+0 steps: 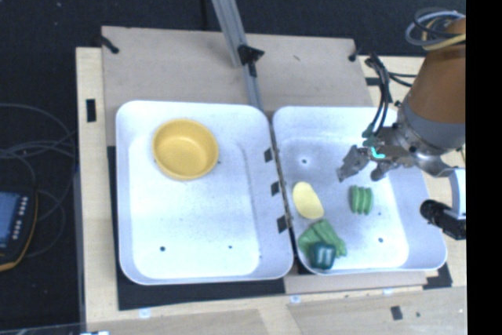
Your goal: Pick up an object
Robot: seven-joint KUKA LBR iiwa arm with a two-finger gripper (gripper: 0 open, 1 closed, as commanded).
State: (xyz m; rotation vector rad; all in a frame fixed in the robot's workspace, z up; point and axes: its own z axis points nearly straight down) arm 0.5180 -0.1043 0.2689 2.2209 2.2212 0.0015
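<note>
**Hand poised over the right bin, nothing lifted yet**

The hand (362, 163) hangs above the right bin (408, 247), just up from the small green ridged object (360, 199), which looks like a toy pepper or pickle. Its two fingers stand apart, one dark finger reaching out to the left and the other nearer the wrist, with nothing between them. The grey arm with its orange band (439, 90) comes in from the right, above the bin's far right part.

Taking the green ridged object as the mark: it lies flat on the bin floor, free of the hand. To its left lies a yellow lemon-shaped toy (307, 200), near the wall that divides the bins. Below and to its left, in the bin's near corner, a leafy green toy with a dark blue-green piece (321, 243) sits on the floor. Well to its left, in the left bin (196, 247), a yellow bowl (185, 149) stands upright.

By my reading, the approach is done or nearly so, and the pick itself is all ahead: the descent, the closing on an object, and the lift. The green ridged object seems the likeliest target, being closest beneath the open fingers
</note>
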